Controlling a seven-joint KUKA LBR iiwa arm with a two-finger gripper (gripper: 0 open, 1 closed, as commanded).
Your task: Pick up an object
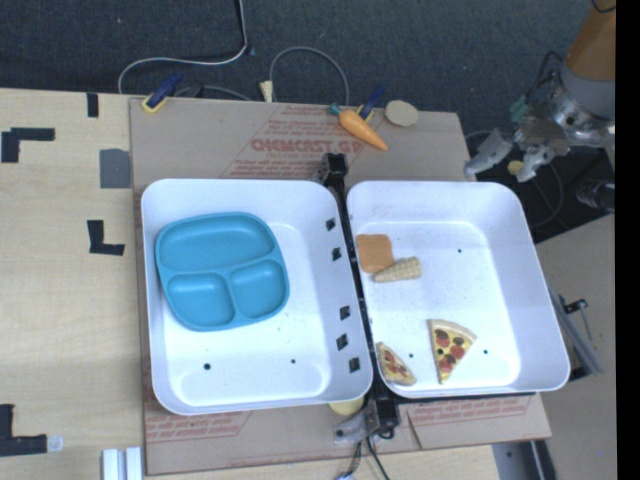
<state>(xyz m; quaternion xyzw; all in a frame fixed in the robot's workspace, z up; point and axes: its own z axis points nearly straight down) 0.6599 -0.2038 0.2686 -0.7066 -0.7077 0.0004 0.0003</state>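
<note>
Yellow pizza slice (449,347), tip pointing toward near rim, right bin (500,208)

The only lettering visible is red print on the brown cardboard sheet (300,143) that lies under the two white bins. One line of large red block capitals runs across the sheet just behind the bins, with smaller red lines above and below it. The letters are too blurred to read with certainty. More red print shows at the sheet's front edge, also illegible.
</note>
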